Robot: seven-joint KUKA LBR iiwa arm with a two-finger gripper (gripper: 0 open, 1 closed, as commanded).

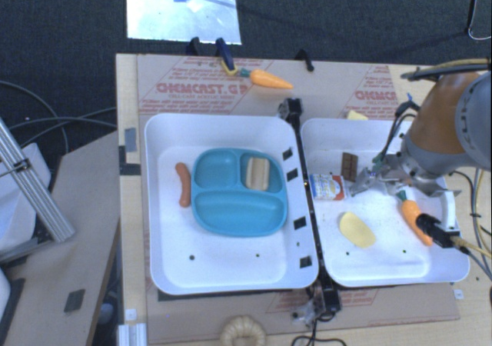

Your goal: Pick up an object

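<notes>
Two white bins (231, 275); two carrots (268, 80); one blue plate (231, 210).

The robot arm (453, 118) is big and round, like a fat pipe. Most of it is smooth grey, and its top edge looks pale and shiny where the light hits it. A wide orange band (434, 118) wraps around it just above the wrist. Below the band comes a darker grey ring. From there the arm gets thin and ends in small silver metal parts, the gripper (367, 181), with little dark bits on it. Thin black cables (400, 125) loop along the side of the arm, from the orange band down to the metal end. The metal parts are too small and blurry to see well.
</notes>
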